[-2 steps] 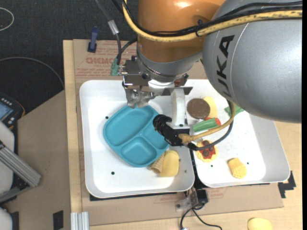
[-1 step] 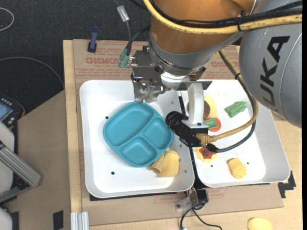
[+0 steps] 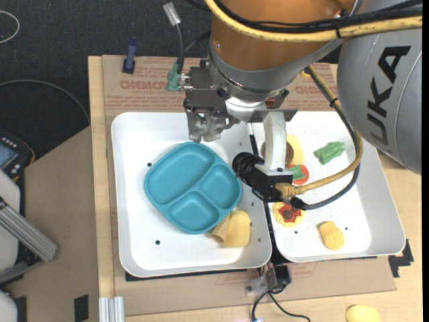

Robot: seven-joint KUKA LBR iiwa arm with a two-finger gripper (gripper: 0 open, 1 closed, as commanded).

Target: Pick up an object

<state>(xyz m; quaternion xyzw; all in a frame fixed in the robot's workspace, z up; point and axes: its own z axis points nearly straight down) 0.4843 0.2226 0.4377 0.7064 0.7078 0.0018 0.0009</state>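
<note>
Orange wrist banding loomed closest, with the gripper (image 3: 204, 127) beneath it above the left bin (image 3: 127, 200); whether it was open or closed, I couldn't tell. Just below lay the blue divided plate (image 3: 193, 188), probably light, rigid, slick plastic, best pinched at its raised rim.

Blue tray (image 3: 193, 188) (left bin (image 3: 127, 200))

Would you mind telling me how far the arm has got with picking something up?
Nothing looks picked up yet. The gripper is low over the left bin, at the far edge of the blue tray, which lies flat in the bin. The yellow cone beside the tray, and the green piece and corn in the right bin, lie untouched. Grasp and lift remain.
</note>
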